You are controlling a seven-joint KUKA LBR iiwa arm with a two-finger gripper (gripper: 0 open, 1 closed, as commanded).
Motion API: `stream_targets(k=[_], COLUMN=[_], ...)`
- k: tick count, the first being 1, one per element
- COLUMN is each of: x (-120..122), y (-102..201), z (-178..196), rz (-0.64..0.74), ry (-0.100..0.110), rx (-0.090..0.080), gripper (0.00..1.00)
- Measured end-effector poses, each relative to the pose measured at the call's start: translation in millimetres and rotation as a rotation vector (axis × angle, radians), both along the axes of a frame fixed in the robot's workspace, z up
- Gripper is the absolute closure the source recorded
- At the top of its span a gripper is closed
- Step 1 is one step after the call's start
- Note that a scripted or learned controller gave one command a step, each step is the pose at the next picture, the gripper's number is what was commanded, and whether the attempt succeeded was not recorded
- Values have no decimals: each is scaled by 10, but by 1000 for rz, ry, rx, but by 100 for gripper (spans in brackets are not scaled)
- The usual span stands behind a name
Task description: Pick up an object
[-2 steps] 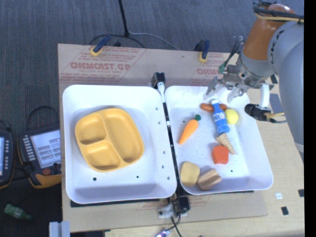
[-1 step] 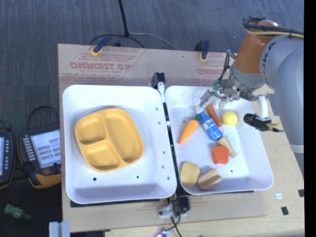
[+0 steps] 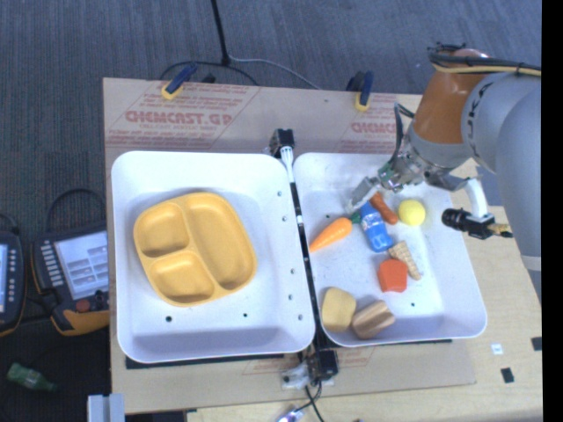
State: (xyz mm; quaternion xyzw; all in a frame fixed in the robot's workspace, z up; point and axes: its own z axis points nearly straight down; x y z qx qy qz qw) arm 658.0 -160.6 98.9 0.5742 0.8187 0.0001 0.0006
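Nearest the camera, at the six o'clock edge of the right bin [image 3: 466, 319], lie a tan bread-like piece [image 3: 338, 307] and a brown roll [image 3: 373, 319], touching one another. Both rest against the near wall, probably because loose items settle toward the bin's low rim.

Toward the bin's centre the toys are crowded: an orange-red block [image 3: 392, 275], a cone-shaped piece [image 3: 406, 259] just beside it at one o'clock, a blue bottle-like item [image 3: 376, 231], a carrot [image 3: 330, 233] at nine o'clock of the bottle, a yellow ball [image 3: 411, 212] and a small red-orange sausage-like piece [image 3: 383, 209]. This clustering leaves little free room around any single candidate.

At twelve o'clock of the cluster, the gripper [image 3: 380, 184] hangs low over the bin, the arm entering from three o'clock. Its claw appears parted, one metal finger reaching toward ten o'clock; nothing is visible between the fingers. Judged position: lined up for the sausage-like piece or the bottle, not yet closed on either.

Left bin [image 3: 132, 323] carries a yellow divided tray [image 3: 193, 246], well apart from the work and presumably a drop-off site.

Risk noted: neighbours touching the target may be nudged or pinched along with it.
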Motion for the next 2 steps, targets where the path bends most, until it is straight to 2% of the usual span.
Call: stream_targets(k=[1,2], x=[10,-621], y=[-3,945], z=[113,858], rz=[-1,-80], ry=[-3,0], rx=[-1,1], gripper=[100,100])
